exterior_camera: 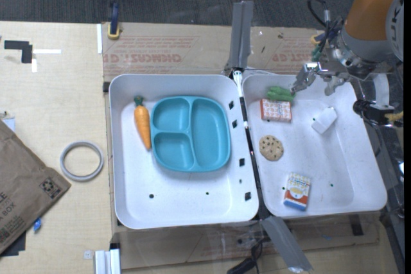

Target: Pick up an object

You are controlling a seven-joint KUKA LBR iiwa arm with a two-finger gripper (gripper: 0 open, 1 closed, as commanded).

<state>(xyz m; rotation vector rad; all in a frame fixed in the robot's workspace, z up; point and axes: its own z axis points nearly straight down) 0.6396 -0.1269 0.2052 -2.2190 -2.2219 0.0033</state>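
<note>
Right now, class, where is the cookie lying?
The cookie lies flat in the right bin, near its left wall, just below the pink patterned box and up-left of the small blue and orange carton.

a flat green leafy toy vegetable (280, 94) lies at the right bin's far edge, touching a pink patterned box (276, 111).

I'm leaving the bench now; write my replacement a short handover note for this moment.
Gripper: hanging over the right bin's far edge, jaws open, holding nothing.
Right bin: green item, patterned box, cookie, small carton, white block.
Left bin: carrot beside the blue divided tray.
Done: nothing lifted.
Left: grasp and raise one object; the green item is nearest.
</note>
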